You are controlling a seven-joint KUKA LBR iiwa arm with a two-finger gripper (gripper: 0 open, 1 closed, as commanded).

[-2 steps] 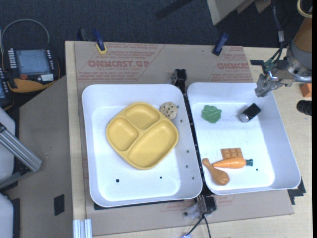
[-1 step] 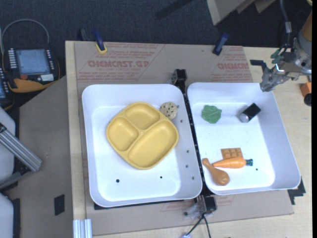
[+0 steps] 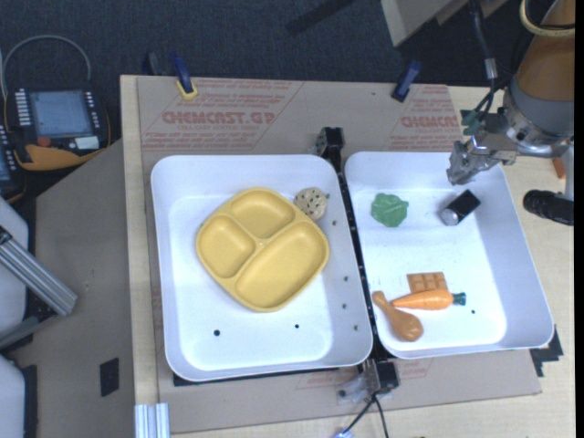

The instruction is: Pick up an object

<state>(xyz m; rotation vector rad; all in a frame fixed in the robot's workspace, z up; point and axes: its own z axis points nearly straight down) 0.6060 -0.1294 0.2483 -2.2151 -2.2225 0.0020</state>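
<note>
My gripper (image 3: 464,165) hangs over the far right part of the right bin (image 3: 511,272), just above a small black and grey object (image 3: 459,207). Nothing shows between its fingers. A green leafy toy (image 3: 390,210) lies to the left of that object. Near the front of the same bin lie an orange carrot (image 3: 428,300), a brown waffle-like cracker (image 3: 425,282) behind it, and a tan chicken drumstick (image 3: 398,317). In the left bin (image 3: 182,336) a yellow divided plate (image 3: 263,247) sits with a speckled cookie (image 3: 311,202) at its far right edge.
The bins rest on a cardboard sheet (image 3: 274,108) held by clamps at the back. A black clip (image 3: 329,141) sits between the bins at the far side. A pendant with a screen (image 3: 57,121) lies off the bench at the left.
</note>
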